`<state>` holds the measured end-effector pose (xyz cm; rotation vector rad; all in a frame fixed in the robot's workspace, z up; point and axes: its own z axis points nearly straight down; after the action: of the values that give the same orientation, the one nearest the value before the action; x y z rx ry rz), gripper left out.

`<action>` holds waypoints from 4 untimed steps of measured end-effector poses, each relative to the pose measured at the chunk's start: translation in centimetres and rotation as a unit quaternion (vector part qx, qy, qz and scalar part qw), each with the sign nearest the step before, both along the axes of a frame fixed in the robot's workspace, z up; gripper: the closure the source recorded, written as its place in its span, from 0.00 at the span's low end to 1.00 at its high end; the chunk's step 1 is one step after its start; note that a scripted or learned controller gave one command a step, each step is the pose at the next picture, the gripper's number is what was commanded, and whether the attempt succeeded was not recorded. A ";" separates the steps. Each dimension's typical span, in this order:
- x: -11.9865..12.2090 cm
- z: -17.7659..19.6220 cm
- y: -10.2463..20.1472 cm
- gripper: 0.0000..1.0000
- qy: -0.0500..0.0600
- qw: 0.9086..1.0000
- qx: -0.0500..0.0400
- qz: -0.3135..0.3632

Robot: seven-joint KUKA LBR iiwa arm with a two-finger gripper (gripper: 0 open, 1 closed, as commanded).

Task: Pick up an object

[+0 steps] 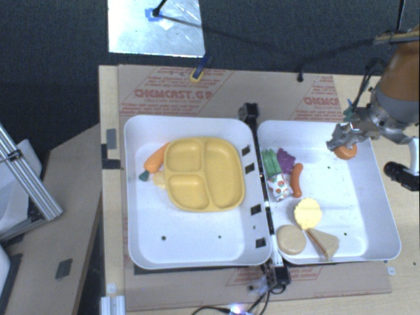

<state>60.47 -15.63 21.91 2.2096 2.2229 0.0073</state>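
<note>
The gripper (346, 141) sits over a small orange object (346, 152) at the right bin's (377, 195) far right; whether it's clenched, I cannot tell. Looks like the grasping step; next, a clean lift.

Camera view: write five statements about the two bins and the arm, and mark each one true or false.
1. The yellow divided plate lies in the left bin. True.
2. The carrot lies in the right bin. False: it lies in the left bin, against the plate's left edge.
3. The pincer is over the right bin's far side, at a small orange object. True.
4. The purple grapes sit on the plate. False: they lie in the right bin, near the divider.
5. The round yellow piece lies in the right bin. True.
</note>
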 end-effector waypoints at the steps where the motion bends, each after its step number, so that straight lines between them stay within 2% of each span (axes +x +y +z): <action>1: 0.1 0.6 0.0 1.00 0.002 1.000 0.001 0.000; 3: -5.3 1.8 9.6 1.00 0.004 1.000 0.002 0.001; 4: -6.7 1.4 10.5 1.00 0.004 1.000 0.001 0.000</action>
<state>53.78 -5.12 23.27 2.2160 2.2275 0.0001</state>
